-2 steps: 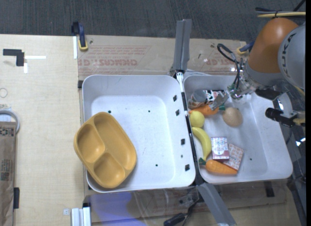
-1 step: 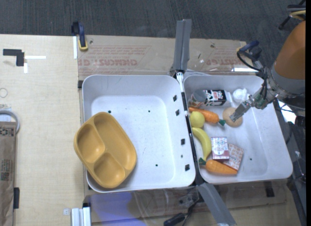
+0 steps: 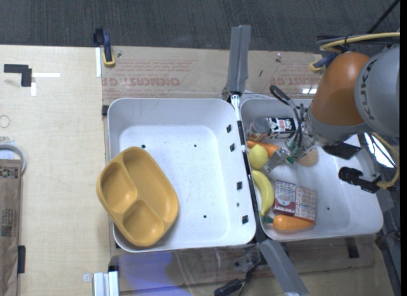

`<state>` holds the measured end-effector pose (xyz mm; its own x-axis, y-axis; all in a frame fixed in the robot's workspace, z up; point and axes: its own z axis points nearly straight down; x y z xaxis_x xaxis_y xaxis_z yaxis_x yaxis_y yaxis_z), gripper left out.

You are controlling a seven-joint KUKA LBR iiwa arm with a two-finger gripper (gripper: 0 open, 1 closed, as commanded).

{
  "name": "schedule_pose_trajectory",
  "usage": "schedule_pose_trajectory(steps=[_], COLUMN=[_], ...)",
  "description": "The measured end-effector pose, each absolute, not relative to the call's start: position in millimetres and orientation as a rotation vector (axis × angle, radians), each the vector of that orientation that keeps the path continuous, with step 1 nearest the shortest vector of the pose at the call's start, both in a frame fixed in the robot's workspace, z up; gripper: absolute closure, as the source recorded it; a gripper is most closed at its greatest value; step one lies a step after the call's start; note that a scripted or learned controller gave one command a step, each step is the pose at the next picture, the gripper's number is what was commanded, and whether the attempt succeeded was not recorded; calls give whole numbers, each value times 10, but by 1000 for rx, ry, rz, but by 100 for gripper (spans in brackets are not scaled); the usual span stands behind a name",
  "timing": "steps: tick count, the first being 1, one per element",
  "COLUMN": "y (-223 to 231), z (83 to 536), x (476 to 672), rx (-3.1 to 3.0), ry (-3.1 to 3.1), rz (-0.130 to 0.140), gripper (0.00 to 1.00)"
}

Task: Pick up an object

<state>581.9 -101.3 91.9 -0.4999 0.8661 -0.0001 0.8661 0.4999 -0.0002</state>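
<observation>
Lemon looks like the object to go for, since it lies closest to the gripper. The setting comes first.

The left bin holds a yellow divided plate in its near left corner, well apart from the action. The right bin holds all the small items, crowded along its left wall. The arm reaches in over that bin's far right part, with its wrist angled down and to the left.

A banana lies along the left wall, just in front of the lemon and touching it or nearly so. A small printed box lies flat just to the right of the banana. An orange carrot-like piece rests in front of the box, and a small dark carton sits behind the lemon.

The lemon is against the left wall of the right bin. The gripper's tip is just to its right, very near it and perhaps touching. Nothing can be seen held in the gripper, and I cannot tell whether it is open or closed.

To do this step well, I judge the gripper should be centred over the lemon's short width, clear of the bin wall and the banana. It should go low enough to get past the lemon's widest part, then close gently. A round, smooth fruit is likely to squirt out of an off-centre pinch.
</observation>
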Motion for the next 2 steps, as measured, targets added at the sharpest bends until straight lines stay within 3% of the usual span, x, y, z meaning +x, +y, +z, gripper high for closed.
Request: schedule_pose_trajectory(steps=[1,2], y=[-1024,-321], z=[1011,1920], x=[5823,6594], rx=[-1576,-1611], ry=[-2719,-2699], rz=[-1,1], gripper=[100,100])
